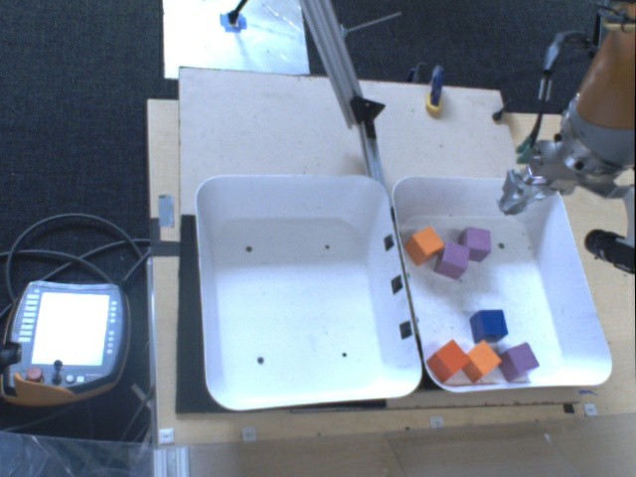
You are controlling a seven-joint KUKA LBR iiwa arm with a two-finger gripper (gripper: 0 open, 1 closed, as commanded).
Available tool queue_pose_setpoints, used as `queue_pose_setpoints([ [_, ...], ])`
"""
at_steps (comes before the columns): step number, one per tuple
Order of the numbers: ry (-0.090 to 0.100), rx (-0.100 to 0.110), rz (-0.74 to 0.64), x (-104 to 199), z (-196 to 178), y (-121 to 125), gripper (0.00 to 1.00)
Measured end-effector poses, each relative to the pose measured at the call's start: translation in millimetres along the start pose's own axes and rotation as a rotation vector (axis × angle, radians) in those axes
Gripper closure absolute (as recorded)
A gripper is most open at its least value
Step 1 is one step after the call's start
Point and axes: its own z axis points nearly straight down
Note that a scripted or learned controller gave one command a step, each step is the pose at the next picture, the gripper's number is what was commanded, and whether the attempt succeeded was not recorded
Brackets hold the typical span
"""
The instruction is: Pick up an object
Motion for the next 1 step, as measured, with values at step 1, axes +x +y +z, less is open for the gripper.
queue_pose_setpoints([
  [1,0.004,0.006,-0.006,61.7,12.8,-0.6,1.00],
])
